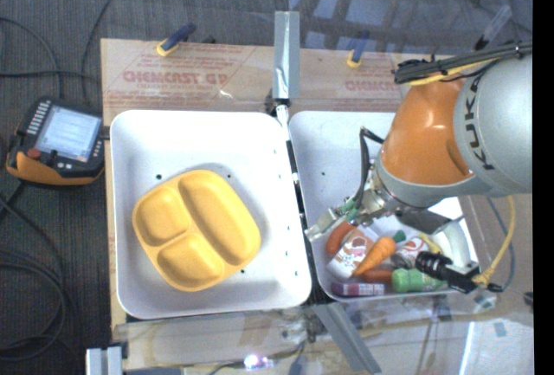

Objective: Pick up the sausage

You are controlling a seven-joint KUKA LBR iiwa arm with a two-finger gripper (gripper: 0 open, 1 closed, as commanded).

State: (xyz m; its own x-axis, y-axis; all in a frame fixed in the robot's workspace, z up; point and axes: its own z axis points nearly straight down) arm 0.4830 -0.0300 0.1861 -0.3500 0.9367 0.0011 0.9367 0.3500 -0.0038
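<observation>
The sausage [339, 237], at seven o'clock from the gripper [362, 207], is judged light, smooth and rollable; its middle should be taken; the gripper's opening cannot be told

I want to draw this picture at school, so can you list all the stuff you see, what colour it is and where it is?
Bins: two, white, side by side on the bench.
Divided plate: one, yellow, in the left bin.
Sausage: one, reddish, in the right bin beside the gripper.
Carrot: one, orange, right bin, among the toy food.
Small carton: one, white with red, right bin, beside the carrot.
Green toy: one, right bin, near the front edge.
Handheld control pad: one, orange and black, on the floor left of the bench.
Clamps: two, yellow and blue, at the bench's far edge.
Arm: one, grey with an orange band, over the right bin.
Gripper: one, above the sausage.
</observation>
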